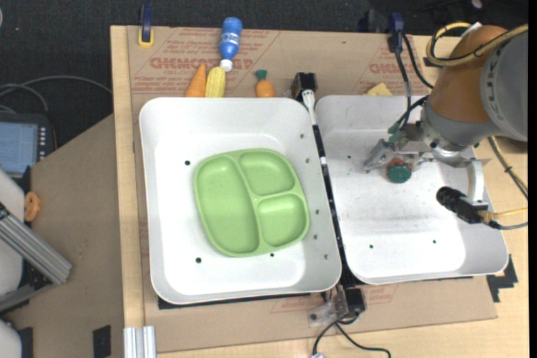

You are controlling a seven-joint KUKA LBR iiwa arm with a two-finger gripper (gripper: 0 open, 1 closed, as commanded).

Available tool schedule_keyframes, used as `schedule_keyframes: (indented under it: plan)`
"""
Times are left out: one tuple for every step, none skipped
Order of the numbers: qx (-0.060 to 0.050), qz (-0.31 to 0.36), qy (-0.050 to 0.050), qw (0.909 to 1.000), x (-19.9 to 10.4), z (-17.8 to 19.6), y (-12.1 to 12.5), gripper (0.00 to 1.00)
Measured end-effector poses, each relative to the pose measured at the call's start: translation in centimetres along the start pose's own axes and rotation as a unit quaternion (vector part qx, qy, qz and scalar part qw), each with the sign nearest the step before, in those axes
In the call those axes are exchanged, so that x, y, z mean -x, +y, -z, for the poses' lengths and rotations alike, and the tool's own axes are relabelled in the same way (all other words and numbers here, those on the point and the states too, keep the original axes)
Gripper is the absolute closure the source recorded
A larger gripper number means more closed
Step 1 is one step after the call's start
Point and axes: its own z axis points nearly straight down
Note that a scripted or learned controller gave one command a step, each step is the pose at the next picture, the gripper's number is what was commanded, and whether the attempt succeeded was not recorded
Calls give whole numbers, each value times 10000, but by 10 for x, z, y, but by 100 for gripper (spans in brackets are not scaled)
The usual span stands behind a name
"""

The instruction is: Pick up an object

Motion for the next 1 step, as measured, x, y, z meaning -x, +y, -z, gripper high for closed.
schedule_keyframes:
  plan:
    - [12, -1, -5, 10000, 0, 11, 1, 100]
